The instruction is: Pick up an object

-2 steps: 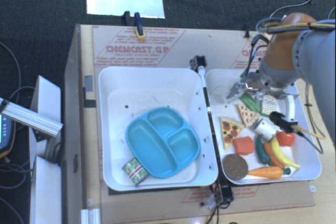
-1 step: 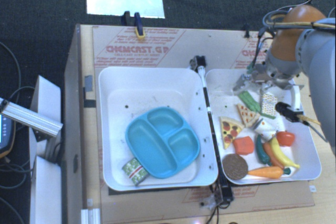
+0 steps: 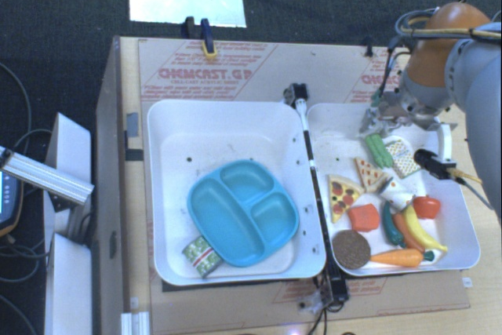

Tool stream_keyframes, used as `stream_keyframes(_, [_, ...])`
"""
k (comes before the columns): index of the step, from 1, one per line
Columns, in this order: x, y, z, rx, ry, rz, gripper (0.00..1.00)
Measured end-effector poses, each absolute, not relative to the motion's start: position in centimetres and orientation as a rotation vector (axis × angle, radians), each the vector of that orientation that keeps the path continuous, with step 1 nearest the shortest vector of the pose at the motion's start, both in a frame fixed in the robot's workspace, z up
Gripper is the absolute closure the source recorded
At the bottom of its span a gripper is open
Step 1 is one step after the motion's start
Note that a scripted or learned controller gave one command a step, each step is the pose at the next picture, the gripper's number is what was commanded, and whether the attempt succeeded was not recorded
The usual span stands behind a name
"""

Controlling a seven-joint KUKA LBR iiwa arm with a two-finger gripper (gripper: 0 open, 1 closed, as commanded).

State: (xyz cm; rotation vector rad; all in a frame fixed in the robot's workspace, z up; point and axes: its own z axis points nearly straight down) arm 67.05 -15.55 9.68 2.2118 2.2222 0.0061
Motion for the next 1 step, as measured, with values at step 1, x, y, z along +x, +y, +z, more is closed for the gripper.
stream_keyframes(1, [66.54,-9.98,17.56,2.213,2.224,0.007,1.00])
